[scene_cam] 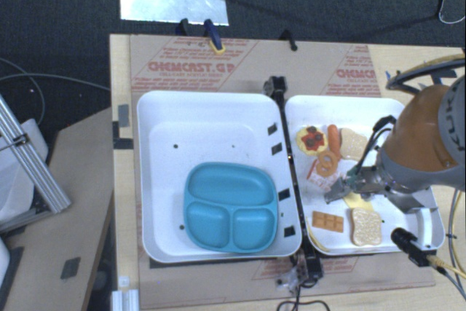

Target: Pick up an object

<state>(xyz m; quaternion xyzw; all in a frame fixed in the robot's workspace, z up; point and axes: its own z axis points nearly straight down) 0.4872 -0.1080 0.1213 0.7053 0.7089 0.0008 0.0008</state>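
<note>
Since any of the toy foods will do, we take the cheese point(354, 199) as our thing; it lies as a pale yellow patch in the right bin point(368, 104), right at the tip of the gripper point(342, 189) and partly under it; whether the two touch we cannot tell. Nothing is seen held by the gripper, and how it is set we cannot tell at this slant. Just below it lie the cracker point(327, 221) and the bread point(366, 226); just above it sit the pretzel point(327, 163), the pizza point(312, 140), the sausage point(333, 135) and a pale slice point(354, 143). Well off to its left, past the wall between the bins, the blue tray point(231, 206) rests in the left bin point(204, 113).

To do this step well, we judge the gripper should come straight down over one piece; the foods lie close, so a slanted approach may nudge neighbours; a thin flat slice is likely to slip, so the sausage may prove the easier catch.
</note>
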